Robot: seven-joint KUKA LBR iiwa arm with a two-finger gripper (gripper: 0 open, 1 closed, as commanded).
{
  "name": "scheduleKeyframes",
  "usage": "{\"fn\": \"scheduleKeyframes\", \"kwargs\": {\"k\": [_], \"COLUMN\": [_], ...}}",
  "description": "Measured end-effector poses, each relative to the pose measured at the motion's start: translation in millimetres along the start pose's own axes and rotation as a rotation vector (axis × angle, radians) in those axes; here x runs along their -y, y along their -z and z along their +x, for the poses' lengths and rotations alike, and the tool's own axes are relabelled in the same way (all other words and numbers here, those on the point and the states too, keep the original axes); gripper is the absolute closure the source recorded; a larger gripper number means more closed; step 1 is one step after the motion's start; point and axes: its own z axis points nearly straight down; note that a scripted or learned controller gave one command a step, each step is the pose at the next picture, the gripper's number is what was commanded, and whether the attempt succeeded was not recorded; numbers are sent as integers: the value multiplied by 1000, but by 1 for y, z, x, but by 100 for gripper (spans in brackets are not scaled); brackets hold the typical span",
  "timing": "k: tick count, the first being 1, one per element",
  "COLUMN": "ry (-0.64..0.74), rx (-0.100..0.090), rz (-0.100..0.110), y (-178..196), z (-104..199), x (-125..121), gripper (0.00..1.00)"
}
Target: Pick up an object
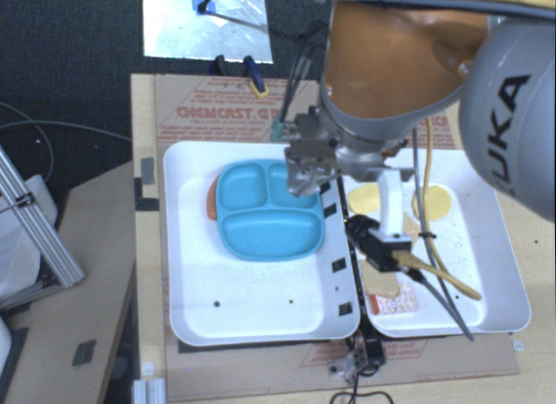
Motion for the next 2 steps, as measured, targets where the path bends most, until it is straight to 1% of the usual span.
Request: {"fn": "scheduleKeyframes", "kwargs": {"k": [1, 2], "ry": [-2, -6], "rx": [-1, 2], "rz": [-4, 0], "y": [-69, -174], "z": [32, 57], "x": [11, -28], "gripper": [100, 100]}}
